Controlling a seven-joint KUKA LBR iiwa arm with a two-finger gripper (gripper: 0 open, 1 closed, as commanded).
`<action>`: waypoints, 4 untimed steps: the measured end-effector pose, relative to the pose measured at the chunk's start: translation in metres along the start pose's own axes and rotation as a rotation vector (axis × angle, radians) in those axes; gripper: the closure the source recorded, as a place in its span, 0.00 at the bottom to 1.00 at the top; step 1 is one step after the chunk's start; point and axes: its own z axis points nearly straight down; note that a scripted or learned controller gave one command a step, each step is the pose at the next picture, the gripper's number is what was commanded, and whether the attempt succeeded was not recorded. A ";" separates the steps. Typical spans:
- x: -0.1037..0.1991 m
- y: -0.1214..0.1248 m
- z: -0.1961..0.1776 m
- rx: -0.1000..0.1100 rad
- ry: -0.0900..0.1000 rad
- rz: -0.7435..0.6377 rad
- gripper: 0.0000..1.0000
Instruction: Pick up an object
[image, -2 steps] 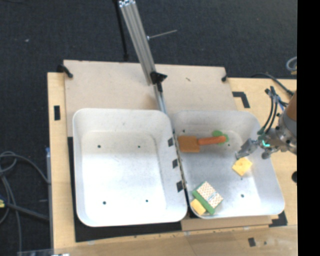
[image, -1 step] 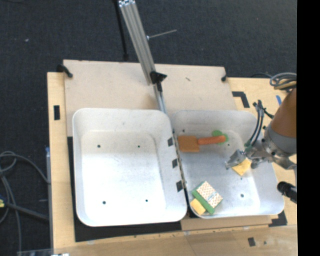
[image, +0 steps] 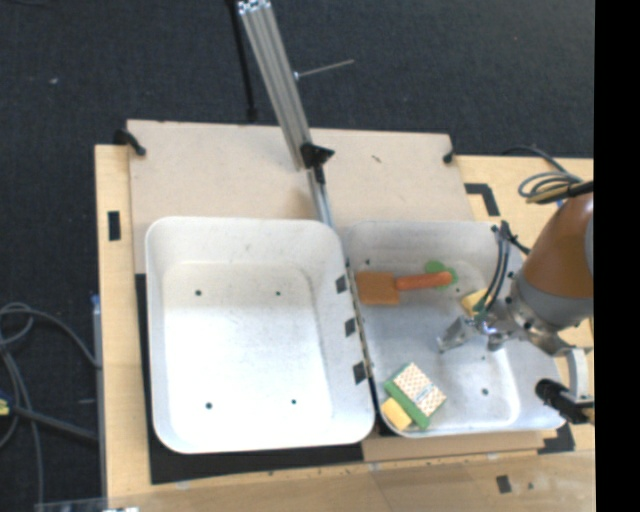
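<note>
pincer (image: 462, 336) is down in the right bin (image: 400, 240), mid-right of the frame, fingers spread apart with nothing between them. the orange brush (image: 395, 286) lies near it, up and to the left, by the bin's divider side. a yellow-green sponge with a patterned top (image: 412, 396) sits at the bin's lower edge (well apart from the pincer). left bin (image: 250, 235) beside it.

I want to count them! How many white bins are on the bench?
2. The left bin sits beside the right bin; the right one holds a brush and a sponge.
</note>
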 end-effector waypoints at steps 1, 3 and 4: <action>-0.001 0.002 -0.014 -0.008 -0.001 0.006 1.00; -0.004 0.004 -0.133 -0.012 -0.003 -0.006 1.00; -0.005 0.005 -0.156 -0.008 -0.001 -0.007 1.00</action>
